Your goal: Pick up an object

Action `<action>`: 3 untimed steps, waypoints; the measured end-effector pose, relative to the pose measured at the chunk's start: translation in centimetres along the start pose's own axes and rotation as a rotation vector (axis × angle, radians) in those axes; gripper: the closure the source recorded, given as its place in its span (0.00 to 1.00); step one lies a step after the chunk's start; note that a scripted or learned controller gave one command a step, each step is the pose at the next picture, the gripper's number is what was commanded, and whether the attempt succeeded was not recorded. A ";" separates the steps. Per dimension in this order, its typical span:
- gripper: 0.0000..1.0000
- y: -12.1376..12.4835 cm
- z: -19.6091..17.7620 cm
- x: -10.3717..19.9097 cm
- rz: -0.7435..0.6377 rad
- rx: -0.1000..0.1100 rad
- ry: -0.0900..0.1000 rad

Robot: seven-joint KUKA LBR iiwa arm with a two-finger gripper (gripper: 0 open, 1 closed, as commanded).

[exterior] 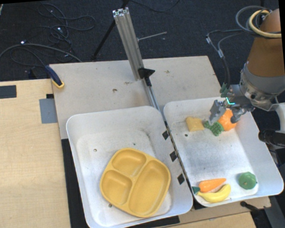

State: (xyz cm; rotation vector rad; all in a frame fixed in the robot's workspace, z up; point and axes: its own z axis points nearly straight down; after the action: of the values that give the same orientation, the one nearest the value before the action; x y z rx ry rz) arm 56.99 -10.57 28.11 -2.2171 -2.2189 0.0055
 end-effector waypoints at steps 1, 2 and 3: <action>0.00 0.1 -0.1 0.0 0.000 -0.003 0.000; 0.00 -0.6 6.1 0.5 0.001 0.003 0.001; 0.00 -0.6 12.5 0.9 0.001 0.003 0.001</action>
State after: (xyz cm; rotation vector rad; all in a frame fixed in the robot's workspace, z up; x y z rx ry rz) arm 56.36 -9.62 15.65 -2.2166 -2.2154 0.0084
